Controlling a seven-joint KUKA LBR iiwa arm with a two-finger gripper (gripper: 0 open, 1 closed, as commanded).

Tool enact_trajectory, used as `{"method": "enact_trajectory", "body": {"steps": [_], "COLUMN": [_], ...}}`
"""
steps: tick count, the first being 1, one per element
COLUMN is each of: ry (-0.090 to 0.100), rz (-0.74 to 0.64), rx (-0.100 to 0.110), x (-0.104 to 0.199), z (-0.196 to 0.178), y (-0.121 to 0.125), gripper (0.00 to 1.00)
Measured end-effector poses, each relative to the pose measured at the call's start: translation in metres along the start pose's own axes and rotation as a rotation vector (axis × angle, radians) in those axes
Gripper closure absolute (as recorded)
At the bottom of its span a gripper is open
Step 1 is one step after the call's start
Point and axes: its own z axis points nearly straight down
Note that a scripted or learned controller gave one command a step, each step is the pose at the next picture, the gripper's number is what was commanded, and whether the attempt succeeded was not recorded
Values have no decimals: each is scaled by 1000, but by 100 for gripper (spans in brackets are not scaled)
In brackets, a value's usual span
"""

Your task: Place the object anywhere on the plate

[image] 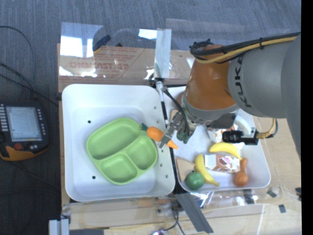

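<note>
The arm [274, 77] is a thick, rounded grey cylinder with a smooth matte shell; part of the black lettering "KUKA" runs down its left end; next to that sits a broad orange band [208, 84], glossy and barrel-shaped; black cables, one with a yellow stripe, run along the arm's far edge and loop over the band; below it a darker grey wrist ring narrows to the small metallic gripper [177, 130].

Grey-blue carpet [146, 4] covers the floor around the worktop [117, 65], whose brown surface carries faded red lettering and glare from overhead light. A handheld control pendant [22, 129] with a lit screen lies on the carpet at left, black cables [19, 89] trailing from it.
</note>
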Motion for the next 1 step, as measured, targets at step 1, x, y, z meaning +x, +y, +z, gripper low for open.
{"method": "enact_trajectory", "body": {"steps": [1], "ry": [0], "rz": [2], "rx": [1], "x": [-1], "z": [0], "y": [-1], "gripper": [0]}}
